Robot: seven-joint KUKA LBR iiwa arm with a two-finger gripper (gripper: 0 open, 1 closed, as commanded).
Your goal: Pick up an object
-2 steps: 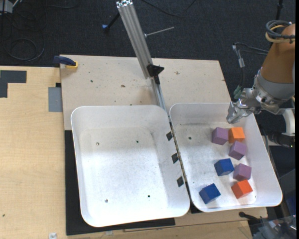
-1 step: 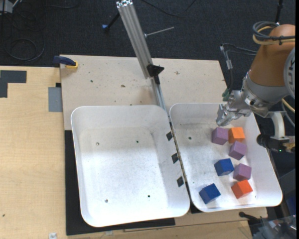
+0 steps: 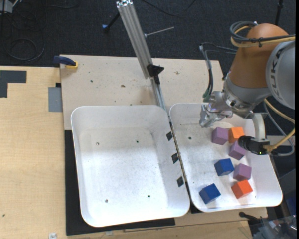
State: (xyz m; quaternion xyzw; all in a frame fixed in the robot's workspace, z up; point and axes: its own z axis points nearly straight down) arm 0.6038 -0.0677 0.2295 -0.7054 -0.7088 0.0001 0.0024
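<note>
The right bin (image 3: 189, 156) holds several small cubes. A purple cube (image 3: 220, 135) lies beside an orange cube (image 3: 236, 133), with another purple cube (image 3: 237, 150) just below them. Further toward the front sit a blue cube (image 3: 223, 167), a purple cube (image 3: 242, 171), a red-orange cube (image 3: 242, 188) and a blue cube (image 3: 209, 192). My gripper (image 3: 208, 119) hangs over the back of the right bin, just up and left of the first purple cube. Nothing shows between its fingers.
The left bin (image 3: 89, 133) stands beside the right one, with black clips (image 3: 175, 158) along the shared rim. A slanted aluminium post (image 3: 137, 39) rises behind the bins. A cable and black connector (image 3: 251, 144) hang near the orange cube.
</note>
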